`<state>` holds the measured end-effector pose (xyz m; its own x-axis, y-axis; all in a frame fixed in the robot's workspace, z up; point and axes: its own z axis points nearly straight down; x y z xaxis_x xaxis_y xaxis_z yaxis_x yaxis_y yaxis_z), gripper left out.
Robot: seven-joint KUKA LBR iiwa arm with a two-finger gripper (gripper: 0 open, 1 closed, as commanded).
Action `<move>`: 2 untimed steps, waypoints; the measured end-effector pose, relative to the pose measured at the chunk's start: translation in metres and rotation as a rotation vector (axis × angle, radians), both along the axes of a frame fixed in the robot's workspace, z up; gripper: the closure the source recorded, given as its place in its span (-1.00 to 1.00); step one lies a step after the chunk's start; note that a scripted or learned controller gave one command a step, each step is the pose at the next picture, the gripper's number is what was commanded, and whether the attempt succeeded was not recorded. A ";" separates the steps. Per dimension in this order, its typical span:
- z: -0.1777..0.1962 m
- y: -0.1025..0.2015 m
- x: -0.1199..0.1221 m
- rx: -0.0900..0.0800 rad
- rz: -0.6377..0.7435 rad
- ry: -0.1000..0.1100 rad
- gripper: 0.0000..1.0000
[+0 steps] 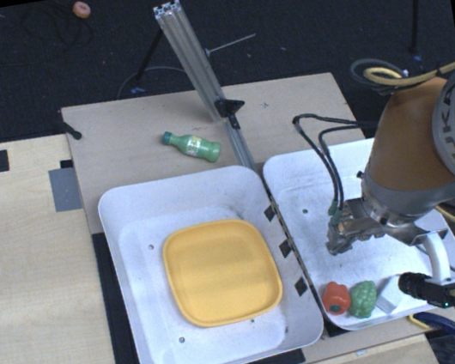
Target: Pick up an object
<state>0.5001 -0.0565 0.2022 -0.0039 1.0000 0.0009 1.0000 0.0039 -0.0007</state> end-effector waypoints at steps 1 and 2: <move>0.014 0.051 0.011 0.000 0.000 -0.001 1.00; 0.012 0.104 0.015 0.000 -0.001 0.001 1.00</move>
